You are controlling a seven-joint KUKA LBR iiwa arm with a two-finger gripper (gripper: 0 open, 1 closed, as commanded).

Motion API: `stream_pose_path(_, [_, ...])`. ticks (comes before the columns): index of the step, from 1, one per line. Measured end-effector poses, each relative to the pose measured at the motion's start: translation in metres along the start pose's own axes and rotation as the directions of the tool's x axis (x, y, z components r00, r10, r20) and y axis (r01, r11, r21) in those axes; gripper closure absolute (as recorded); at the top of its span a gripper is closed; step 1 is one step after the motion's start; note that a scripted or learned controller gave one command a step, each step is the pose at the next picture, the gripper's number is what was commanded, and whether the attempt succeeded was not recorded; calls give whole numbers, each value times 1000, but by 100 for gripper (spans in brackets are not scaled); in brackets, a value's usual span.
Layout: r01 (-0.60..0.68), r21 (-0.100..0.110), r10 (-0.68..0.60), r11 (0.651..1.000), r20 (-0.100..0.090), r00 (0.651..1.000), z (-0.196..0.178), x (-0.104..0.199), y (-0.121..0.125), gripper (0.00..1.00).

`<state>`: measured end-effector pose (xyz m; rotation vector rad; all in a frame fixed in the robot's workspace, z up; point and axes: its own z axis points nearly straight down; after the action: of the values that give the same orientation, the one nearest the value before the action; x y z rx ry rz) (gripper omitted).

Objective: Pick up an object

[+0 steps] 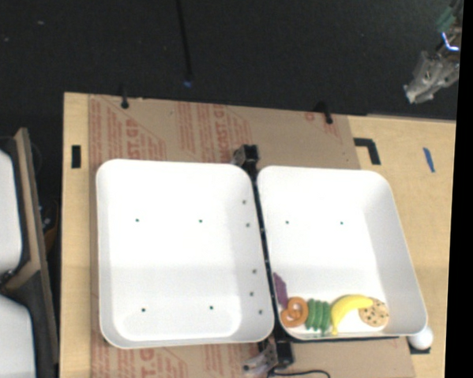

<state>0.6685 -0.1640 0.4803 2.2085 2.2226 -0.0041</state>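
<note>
Wooden surface (224, 132) spread across the view, printed with red lettering, carrying two shallow white bins side by side. Left bin (107, 241) white inside, marked with a few small dark dots on its floor. Right bin (399, 248) touching the left one along a shared middle edge, with a row of small toys gathered along its near wall. Black clamp (246, 155) sitting at the far end of the seam between the bins, another dark fitting (279, 354) at the near end with a thin cable trailing off.

Yellow banana (349, 306) lying curved near the near-right corner of the right bin. Green ridged piece (318, 315) just beside it on the left. Orange ring-shaped pretzel (295, 312) touching the green piece's left side. Round speckled cookie (373, 313) against the banana's right end. Thin purple sliver (279, 287) resting by the bin's left wall, just above the pretzel.

Jaws (432, 76) high in the far right corner, well apart from both bins and over the dark floor; too small and blurred to tell whether spread or pressed together, nothing seen between them.
</note>
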Motion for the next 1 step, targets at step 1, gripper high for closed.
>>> stream_pose_path(1, [1, 0, -1, 1000, 1, 1000, -10, 0, 0, 100])
